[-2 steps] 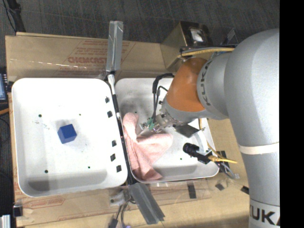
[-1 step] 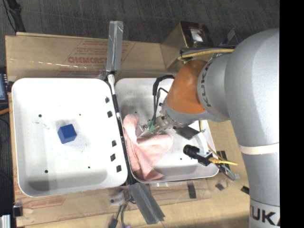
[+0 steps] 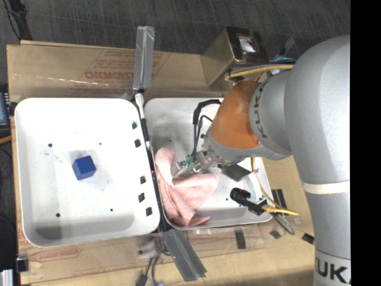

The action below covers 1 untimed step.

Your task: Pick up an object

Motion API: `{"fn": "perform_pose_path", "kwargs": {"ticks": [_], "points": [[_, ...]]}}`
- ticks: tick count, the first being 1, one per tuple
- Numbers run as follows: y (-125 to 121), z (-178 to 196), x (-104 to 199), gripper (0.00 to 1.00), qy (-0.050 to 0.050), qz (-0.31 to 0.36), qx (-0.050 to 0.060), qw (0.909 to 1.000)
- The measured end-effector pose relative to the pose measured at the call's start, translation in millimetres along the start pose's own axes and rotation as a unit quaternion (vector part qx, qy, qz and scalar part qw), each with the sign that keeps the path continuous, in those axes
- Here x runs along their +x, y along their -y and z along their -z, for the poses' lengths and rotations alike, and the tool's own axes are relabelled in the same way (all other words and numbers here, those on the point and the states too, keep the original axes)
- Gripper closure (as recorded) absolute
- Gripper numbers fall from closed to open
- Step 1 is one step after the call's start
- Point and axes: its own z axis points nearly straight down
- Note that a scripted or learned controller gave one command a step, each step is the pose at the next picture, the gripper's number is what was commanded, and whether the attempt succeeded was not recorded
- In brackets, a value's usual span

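Hovering, the hand [image 3: 191,165] meets the pink cloth [image 3: 181,190] in the right bin [image 3: 156,117].

We look down from one fixed camera mounted above the bench, tilted at a slant so the two shallow white plastic bins [image 3: 77,219] lie side by side across the middle of our view. Dark carpeted floor [image 3: 178,5] fills the top, beyond a flat brown cardboard sheet [image 3: 71,67]. We sit fairly near: the bulky grey robot arm with its orange band [image 3: 238,124] enters from our right and looms large.
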Motion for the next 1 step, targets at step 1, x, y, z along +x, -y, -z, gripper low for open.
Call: {"fn": "perform_pose_path", "kwargs": {"ticks": [1], "points": [[-3.2, -0.4, -1.1, 0.0, 0.0, -0.056, 0.001, 0.9984]]}}
